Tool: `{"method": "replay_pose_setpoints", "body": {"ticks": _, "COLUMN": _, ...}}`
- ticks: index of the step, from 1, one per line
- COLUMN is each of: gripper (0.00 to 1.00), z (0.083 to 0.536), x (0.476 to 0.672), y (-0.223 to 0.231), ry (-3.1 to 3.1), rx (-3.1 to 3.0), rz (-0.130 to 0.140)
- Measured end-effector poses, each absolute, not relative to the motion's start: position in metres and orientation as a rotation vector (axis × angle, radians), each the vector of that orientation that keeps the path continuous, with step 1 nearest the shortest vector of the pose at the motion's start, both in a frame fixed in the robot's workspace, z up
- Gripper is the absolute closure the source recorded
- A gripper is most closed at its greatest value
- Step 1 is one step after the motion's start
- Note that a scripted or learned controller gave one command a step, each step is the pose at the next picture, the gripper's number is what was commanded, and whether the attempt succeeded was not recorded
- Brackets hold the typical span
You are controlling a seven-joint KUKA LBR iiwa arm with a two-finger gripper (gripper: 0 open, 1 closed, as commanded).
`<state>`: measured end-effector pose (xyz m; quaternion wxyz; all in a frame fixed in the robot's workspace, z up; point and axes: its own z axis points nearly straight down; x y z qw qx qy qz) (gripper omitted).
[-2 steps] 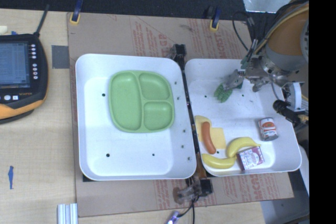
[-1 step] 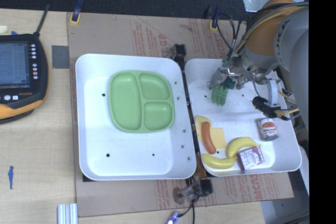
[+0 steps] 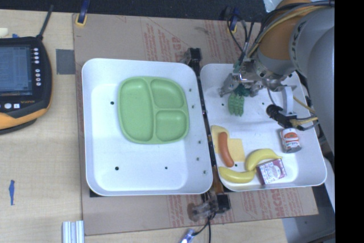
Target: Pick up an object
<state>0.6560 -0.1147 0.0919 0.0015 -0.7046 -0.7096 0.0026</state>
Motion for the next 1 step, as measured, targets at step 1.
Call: {"method": "replay_pose_setpoints", "body": {"ticks": 1, "gripper": 0.0, "z": 0.0923, "x": 0.6564, "y": -0.1397, "ry": -2.225, "rx": -2.218, "rz": 0.003}}
